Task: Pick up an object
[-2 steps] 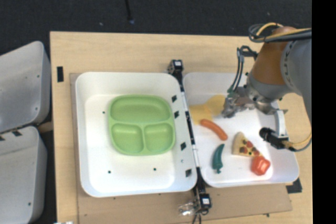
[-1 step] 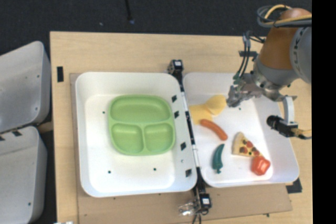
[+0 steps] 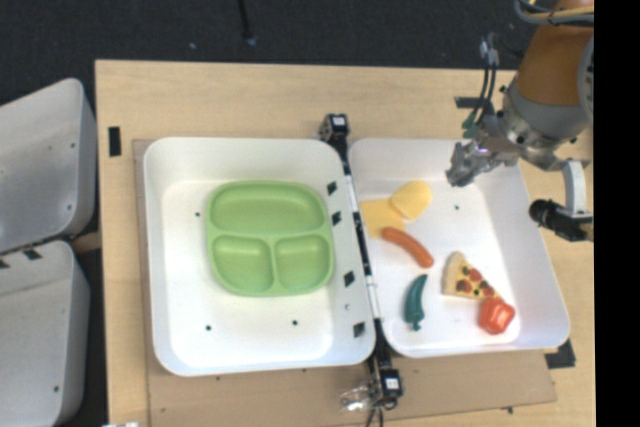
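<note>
2 white bins sit side by side on the counter [image 3: 120, 105], and we take the divided green plate [image 3: 270, 237] in the left bin [image 3: 165, 335] as our landmark. Every candidate for picking lies to the right of that plate, in the right bin [image 3: 535, 310]. Nearest the plate is a yellow piece [image 3: 398, 205], just past the seam between the bins. A little below it lies an orange sausage [image 3: 407, 246], then a dark green pepper [image 3: 415, 301]. Farther right we see a pizza slice [image 3: 467, 277] with a red pepper [image 3: 496, 315] just beside it.

The pincer [image 3: 468, 161] hangs over the far corner of the right bin, up and right of the plate, near the yellow piece but apart from it. We see nothing between its tips, and we cannot tell whether it is spread or pressed together.

We judge the toys lie loosely scattered so that each offers its own approach, and that the arm [image 3: 550, 65] is poised above them before a descent.
</note>
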You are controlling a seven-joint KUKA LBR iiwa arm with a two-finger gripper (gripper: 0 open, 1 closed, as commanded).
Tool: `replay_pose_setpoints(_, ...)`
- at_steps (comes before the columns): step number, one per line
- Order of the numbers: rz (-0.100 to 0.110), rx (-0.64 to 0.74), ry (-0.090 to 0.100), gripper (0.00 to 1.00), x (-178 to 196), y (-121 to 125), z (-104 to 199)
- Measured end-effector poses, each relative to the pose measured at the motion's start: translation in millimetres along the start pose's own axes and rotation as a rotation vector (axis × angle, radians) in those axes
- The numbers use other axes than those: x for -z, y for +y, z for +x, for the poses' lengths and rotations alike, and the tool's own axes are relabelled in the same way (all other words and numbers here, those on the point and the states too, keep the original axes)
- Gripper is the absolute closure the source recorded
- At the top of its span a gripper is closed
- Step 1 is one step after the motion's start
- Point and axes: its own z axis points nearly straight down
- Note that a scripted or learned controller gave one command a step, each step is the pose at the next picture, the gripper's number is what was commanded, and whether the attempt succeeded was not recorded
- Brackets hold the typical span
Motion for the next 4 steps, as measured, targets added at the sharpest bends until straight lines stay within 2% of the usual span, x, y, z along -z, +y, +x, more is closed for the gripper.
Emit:
replay_pose_setpoints(1,0.006,0.003,0.003,1.00,3,4,60)
replay_pose_setpoints(2,0.008,0.003,0.003,1.00,-4,1,109)
replay_pose_setpoints(4,0.005,0.004,0.004,1.00,8,6,203)
